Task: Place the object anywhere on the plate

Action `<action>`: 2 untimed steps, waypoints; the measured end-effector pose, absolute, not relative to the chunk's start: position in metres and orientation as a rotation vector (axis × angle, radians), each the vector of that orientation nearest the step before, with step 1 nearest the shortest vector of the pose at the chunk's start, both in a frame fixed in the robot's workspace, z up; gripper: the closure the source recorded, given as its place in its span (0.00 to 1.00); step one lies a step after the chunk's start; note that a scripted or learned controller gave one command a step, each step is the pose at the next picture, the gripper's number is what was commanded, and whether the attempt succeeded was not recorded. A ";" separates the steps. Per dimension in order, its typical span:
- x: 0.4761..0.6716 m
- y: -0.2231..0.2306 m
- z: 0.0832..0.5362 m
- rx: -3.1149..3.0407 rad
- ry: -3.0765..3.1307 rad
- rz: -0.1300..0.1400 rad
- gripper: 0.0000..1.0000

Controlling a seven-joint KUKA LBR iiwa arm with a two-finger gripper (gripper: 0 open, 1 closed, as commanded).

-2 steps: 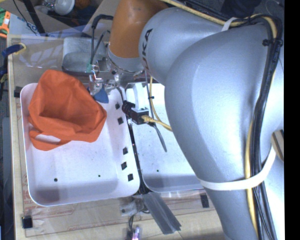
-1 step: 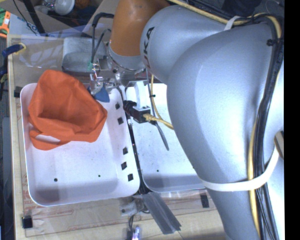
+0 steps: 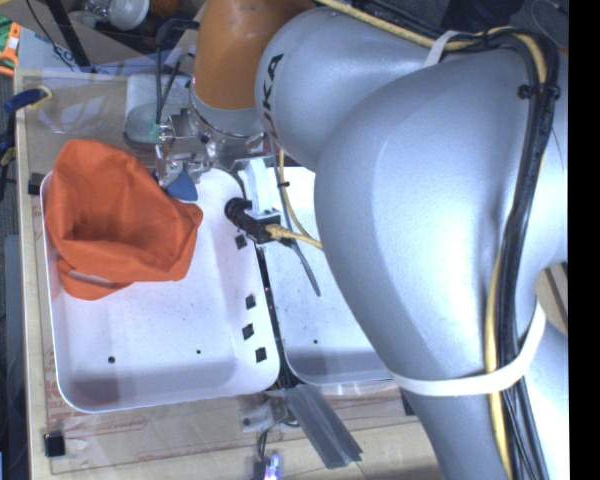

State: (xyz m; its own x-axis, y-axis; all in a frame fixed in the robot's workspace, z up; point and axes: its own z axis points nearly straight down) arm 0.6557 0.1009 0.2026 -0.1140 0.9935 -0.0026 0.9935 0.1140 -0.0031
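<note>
Locate the gripper (image 3: 176,158) at the upper edge of the left bin (image 3: 150,368), just beside the orange plate (image 3: 120,218), which lies tilted in that bin's upper left corner. A small blue object (image 3: 184,188) sits directly below the gripper, touching the plate's right edge. You cannot tell how the claw stands.

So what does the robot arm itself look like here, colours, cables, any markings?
The arm is bulky, rounded and glossy silver-grey, with an orange band near the wrist and dark KUKA lettering beside it. A black-and-yellow cable bundle runs along its outer side, held by white straps.
</note>
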 end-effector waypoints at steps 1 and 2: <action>0.655 0.035 0.211 -2.103 -2.327 0.009 1.00; 0.655 0.035 0.219 -2.096 -2.329 0.015 1.00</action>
